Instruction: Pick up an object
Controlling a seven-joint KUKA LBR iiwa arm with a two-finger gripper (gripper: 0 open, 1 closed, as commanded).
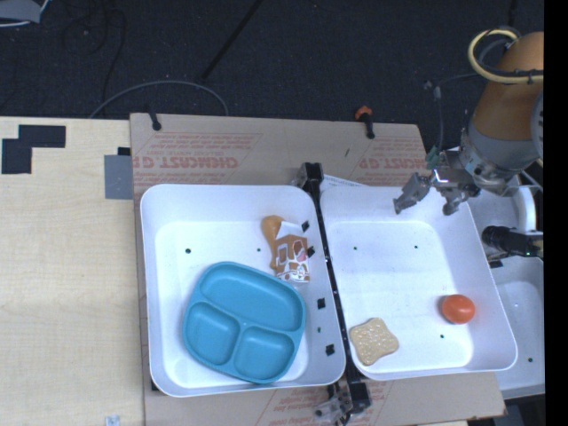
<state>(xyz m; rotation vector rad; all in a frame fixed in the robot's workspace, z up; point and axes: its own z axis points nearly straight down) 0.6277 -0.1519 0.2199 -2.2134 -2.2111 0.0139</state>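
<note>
The right bin (417,369) holds a slice of toast (374,341) near its front left corner and a small orange-red ball, like a tomato (458,309), at its right side. In the left bin (164,238) lie a blue divided plate (244,320), a brown-orange piece (272,229) and a printed packet (292,259). My gripper (431,199) hangs over the back right corner of the right bin, well above the tomato in the picture. It is open, its two grey fingers spread with nothing between them.
A black divider with clips (321,264) runs between the two bins. Cardboard (266,153) lies under and behind the bins. A wooden bench top (62,273) spreads to the left. White fixtures (524,238) stand beside the right bin's right wall.
</note>
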